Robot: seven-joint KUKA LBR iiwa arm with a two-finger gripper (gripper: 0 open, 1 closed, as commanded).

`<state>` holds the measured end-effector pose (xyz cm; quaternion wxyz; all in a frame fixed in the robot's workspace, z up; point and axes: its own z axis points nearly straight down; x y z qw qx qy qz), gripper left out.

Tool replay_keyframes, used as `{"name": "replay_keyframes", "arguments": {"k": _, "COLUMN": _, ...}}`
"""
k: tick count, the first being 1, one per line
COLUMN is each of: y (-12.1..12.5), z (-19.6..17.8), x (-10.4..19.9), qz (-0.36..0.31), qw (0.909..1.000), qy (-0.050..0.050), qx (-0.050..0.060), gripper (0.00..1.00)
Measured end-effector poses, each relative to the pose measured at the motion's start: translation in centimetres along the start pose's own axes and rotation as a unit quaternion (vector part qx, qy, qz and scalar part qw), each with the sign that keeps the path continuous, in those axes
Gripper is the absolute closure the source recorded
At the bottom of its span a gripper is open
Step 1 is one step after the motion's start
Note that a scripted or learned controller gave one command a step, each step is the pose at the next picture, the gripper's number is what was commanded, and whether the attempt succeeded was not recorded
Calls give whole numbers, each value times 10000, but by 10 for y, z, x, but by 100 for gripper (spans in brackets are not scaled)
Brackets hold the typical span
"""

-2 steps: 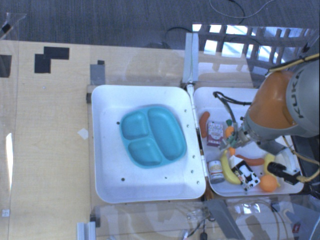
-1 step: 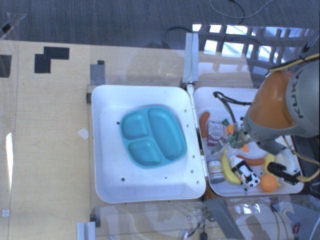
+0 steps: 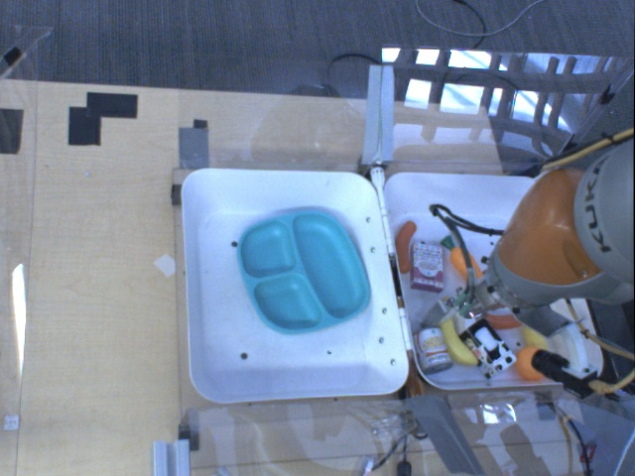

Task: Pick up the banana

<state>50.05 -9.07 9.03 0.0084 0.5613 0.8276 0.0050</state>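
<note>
The banana (image 3: 455, 342) is yellow and lies in the right bin (image 3: 466, 191), near its front wall, beside a small tin can (image 3: 433, 349). My gripper (image 3: 470, 308) hangs just above the banana's far end, under the grey wrist and orange band of the arm, which covers the bin's right half. From this slant, the gripper's tip blends into the clutter around it. Nothing is visibly lifted off the bin floor.
Behind the banana, the right bin also holds a red-and-white carton (image 3: 428, 265), a red sausage-like piece (image 3: 405, 245), an orange carrot (image 3: 458, 259) and an orange-and-yellow item (image 3: 532, 357) at the front right. A blue divided plate (image 3: 303, 270) lies in the left bin (image 3: 213, 315).
</note>
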Motion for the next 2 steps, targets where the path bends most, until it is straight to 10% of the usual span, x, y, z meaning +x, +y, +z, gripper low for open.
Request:
{"name": "replay_keyframes", "arguments": {"k": 1, "y": 4, "z": -12, "x": 0, "qz": -9, "qw": 10000, "qy": -6, "qx": -35, "gripper": 100}}
{"name": "replay_keyframes", "arguments": {"k": 2, "y": 51, "z": -120, "x": 53, "qz": 798, "qw": 9968, "qy": 25, "qx": 54, "gripper": 100}}
